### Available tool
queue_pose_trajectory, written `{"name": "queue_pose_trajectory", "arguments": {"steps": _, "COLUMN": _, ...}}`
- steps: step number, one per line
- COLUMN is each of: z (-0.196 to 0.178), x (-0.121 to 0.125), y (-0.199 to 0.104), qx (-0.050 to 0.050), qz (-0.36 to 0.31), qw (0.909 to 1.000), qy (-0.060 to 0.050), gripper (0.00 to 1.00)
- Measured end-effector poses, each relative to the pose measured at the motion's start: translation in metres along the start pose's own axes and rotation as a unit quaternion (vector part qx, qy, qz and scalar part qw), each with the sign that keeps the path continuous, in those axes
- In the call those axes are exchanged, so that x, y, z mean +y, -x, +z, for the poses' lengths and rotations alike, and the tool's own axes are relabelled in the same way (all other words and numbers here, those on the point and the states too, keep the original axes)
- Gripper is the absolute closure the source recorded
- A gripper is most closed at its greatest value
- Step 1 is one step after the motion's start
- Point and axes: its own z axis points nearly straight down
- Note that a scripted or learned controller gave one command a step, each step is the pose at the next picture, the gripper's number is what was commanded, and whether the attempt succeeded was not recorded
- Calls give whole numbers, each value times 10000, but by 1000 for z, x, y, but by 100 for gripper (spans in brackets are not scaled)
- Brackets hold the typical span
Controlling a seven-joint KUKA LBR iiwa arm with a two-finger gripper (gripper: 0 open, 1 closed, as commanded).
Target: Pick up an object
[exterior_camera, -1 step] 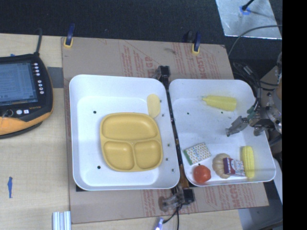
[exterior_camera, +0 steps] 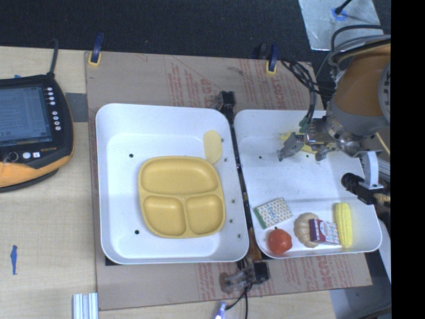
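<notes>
A: What lies nearest to the camera in the right bin (exterior_camera: 262, 128)?

B: Along its near edge there are four small things. A red tomato (exterior_camera: 279, 242) is at the left, and just behind it lies a green and white packet (exterior_camera: 273, 212), a little tilted. Next to the tomato is a tan bread roll (exterior_camera: 306, 228), touching a small package with a dark red and white label (exterior_camera: 325, 232). At the right end is a yellow corn cob (exterior_camera: 343, 223), lying with its length pointing away from the camera.

A: And the left bin (exterior_camera: 113, 178)?

B: It holds a yellow tray with three compartments (exterior_camera: 180, 195), one long and two smaller ones at the near side. Just behind its far right corner a small pale yellow piece (exterior_camera: 212, 145) leans at the bin's wall.

A: Where is the claw (exterior_camera: 304, 148)?

B: It is at the far part of the right bin, well apart from the things at the near edge. Its two fingers are spread, and between them I see nothing gripped. Something yellow (exterior_camera: 297, 142) is just beside the fingers, but it is mostly hidden and I cannot tell what it is.

A: Anything farther on the bench (exterior_camera: 40, 244)?

B: At the left there is a control tablet with a screen (exterior_camera: 30, 128), on an orange base.
</notes>
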Motion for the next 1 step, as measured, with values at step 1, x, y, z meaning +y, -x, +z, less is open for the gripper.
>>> {"name": "queue_pose_trajectory", "arguments": {"steps": 1, "z": 9, "x": 65, "y": 31, "qx": 6, "qz": 20, "qw": 10000, "qy": 10, "gripper": 0}}
